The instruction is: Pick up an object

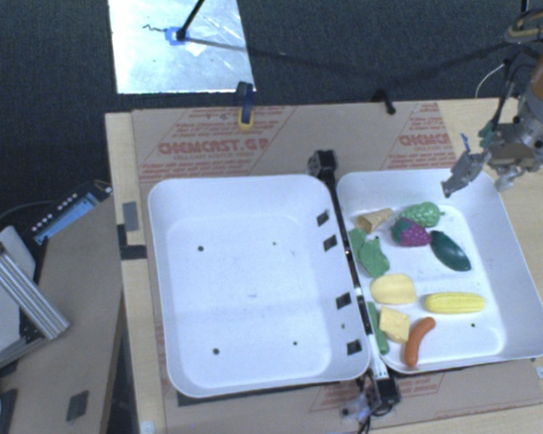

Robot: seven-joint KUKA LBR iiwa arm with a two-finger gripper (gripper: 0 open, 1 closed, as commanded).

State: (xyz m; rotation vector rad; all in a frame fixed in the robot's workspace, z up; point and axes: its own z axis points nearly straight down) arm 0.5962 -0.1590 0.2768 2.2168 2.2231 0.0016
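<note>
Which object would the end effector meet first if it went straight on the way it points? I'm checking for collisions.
Probably the purple toy: the end effector slants down-left toward it, with the green toy close beside. Depth is unclear.

Bins [241, 190] smooth white plastic; toy corn [454, 303] glossy; board [214, 141] matt cardboard.

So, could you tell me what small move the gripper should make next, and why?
Probably down and toward the camera view's left: the gripper hangs above the right bin's far edge, holding nothing, with the green toy and dark one nearest.
</note>
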